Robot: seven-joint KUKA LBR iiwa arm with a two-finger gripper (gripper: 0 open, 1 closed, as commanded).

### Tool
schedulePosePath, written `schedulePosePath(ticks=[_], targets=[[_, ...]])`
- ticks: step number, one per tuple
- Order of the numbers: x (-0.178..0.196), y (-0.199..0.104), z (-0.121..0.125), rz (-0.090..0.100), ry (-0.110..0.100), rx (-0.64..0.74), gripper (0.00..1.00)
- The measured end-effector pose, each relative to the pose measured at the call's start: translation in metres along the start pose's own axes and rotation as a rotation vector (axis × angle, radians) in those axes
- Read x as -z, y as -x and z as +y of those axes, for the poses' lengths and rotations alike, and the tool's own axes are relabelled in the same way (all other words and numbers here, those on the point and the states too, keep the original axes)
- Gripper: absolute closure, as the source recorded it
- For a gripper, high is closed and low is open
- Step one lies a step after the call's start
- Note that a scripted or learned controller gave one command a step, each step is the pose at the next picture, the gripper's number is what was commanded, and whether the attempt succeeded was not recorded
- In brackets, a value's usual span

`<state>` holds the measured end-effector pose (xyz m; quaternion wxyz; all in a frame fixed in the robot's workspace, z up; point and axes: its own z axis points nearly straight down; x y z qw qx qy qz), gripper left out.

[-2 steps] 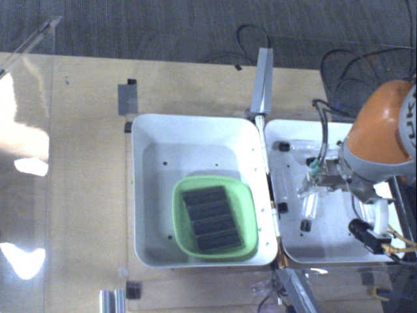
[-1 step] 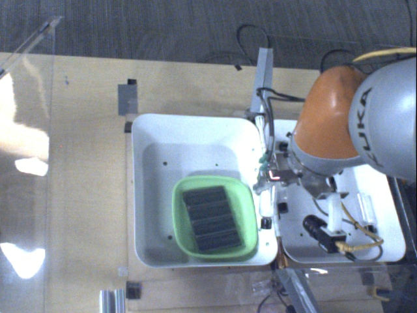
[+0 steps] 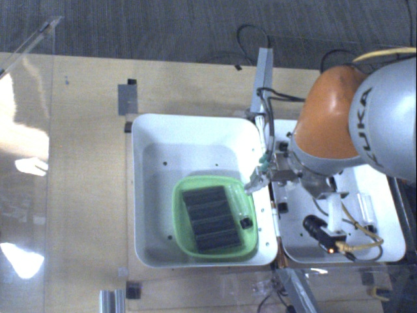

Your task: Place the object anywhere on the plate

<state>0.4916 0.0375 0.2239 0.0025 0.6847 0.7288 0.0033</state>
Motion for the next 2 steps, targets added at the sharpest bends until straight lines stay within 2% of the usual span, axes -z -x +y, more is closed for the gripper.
schedulePosePath(ticks=[1,2], targets=[[-0.003,0.065,0.039,-0.002,-0.001,0.128,0.00],[0.098,0.097,0.045,-0.003,0.003,0.153,0.00]])
